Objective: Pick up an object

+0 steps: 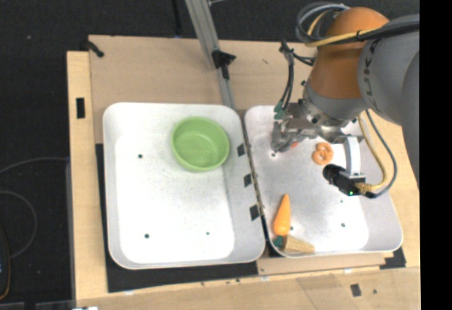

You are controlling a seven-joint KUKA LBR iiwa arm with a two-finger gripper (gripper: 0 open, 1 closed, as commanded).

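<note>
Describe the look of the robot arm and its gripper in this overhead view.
The arm is a thick, rounded grey body with a bulbous orange band above the wrist. Grey and yellowish cables loop over the orange section and trail down its side. The gripper is a small, dark metallic assembly with thin wires running to it. A black attachment with a white bracket hangs nearby.

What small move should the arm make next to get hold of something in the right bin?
Probably shift the gripper toward the small orange piece, the nearest object. The gripper sits low over the upper left of the right bin, with nothing visible between its fingers. The carrot lies farther off, by the near rim.
</note>
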